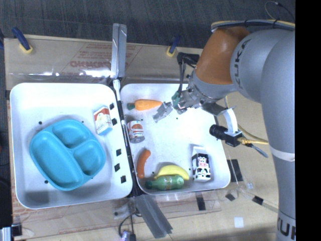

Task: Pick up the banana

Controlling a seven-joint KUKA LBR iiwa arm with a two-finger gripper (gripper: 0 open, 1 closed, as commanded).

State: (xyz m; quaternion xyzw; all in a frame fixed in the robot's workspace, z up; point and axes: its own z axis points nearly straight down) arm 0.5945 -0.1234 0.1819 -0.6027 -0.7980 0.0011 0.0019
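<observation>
In the left bin (20, 134) lies a blue plate with compartments (67, 153), and just beside its upper right edge stands a small carton (102, 120). In the right bin (170, 92), close to the wall between the two bins, there is a small can (136, 131), and under it a sausage (143, 163). Near the upper edge lies a carrot (148, 105).

The banana (172, 171) is at the lower edge of the right bin. It touches a green bottle (164, 184) that lies directly in front of it, and a milk carton (200, 166) stands just beside its right end.

The gripper (163, 111) hangs near the carrot, well apart from the banana. Its fingers (158, 115) look slightly apart, with nothing between them.

I think the pick has not really started; the arm must first go down toward the lower edge. The risk is crowding. The banana is pressed between the bottle, the milk carton and the sausage, so one finger may land on the bottle or push the carton over. The curved, smooth skin could also slip out if the grasp is near one end. The bin wall behind the bottle leaves little room for a finger.
</observation>
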